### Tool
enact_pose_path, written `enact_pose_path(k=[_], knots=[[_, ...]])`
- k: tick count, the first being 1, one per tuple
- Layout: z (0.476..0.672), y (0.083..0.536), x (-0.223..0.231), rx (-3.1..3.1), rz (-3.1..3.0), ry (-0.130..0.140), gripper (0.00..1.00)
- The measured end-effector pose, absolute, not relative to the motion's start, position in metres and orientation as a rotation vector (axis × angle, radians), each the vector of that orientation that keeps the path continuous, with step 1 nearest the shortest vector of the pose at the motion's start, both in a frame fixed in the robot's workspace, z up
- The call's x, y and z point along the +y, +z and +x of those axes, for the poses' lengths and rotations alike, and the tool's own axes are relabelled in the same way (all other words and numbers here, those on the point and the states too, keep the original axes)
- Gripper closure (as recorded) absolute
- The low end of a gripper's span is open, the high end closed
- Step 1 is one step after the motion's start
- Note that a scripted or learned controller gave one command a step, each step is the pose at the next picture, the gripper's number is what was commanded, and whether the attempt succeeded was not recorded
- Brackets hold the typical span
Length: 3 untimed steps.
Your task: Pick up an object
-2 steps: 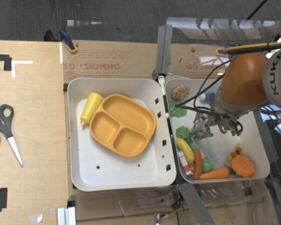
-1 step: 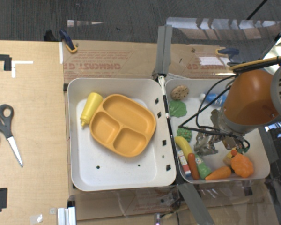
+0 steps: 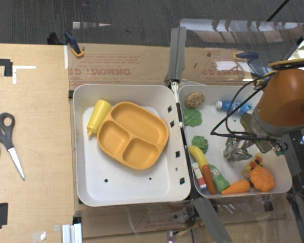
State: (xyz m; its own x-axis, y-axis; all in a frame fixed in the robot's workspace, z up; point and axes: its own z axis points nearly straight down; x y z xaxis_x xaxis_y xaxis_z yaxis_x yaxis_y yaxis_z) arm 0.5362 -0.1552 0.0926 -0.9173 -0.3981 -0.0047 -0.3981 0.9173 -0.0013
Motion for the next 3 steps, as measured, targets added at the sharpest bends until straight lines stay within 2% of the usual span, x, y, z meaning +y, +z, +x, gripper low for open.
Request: enact_pose_path(k=[1,2,3], knots=[[0.538,0.102,-0.155,3.067,-0.632,0.0,1.0],[0.611,0.195,-0.076,3.13,-0.187,0.0,1.0],[0.613,0.276,-0.181,3.128,-0.213,-0.002,1.0]])
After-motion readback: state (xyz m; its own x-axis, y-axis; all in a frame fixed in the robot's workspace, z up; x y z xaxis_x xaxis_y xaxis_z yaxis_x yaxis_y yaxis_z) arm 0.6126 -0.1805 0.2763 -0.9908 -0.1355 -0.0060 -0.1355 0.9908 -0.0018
